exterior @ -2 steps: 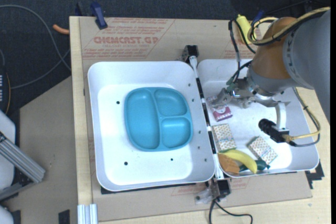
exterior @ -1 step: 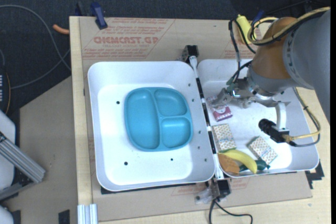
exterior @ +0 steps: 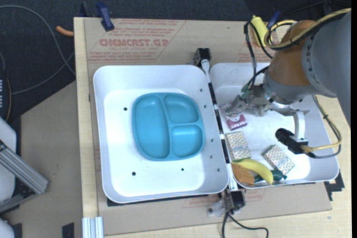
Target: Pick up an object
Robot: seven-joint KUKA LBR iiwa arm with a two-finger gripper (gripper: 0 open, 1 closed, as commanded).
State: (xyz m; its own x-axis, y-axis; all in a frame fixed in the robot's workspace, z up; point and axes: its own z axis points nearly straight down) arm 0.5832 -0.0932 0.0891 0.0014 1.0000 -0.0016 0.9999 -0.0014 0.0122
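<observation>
Reaching low into the right bin [exterior: 321, 120], the hand [exterior: 237, 106] hangs just above a small red-and-white packet [exterior: 235, 121] by the bin's left wall; its grip state is unclear. Closing against that wall could leave nothing caught.

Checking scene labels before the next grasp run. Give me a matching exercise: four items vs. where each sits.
Items:
1. blue divided plate
2. banana
3. gripper
4. blue clamp

Places:
A. near edge of the right bin
B. bench's far left corner, outside the bins
C. middle of the left bin
D. right bin, by the divider

Pairs: 1-C, 2-A, 3-D, 4-B
</observation>
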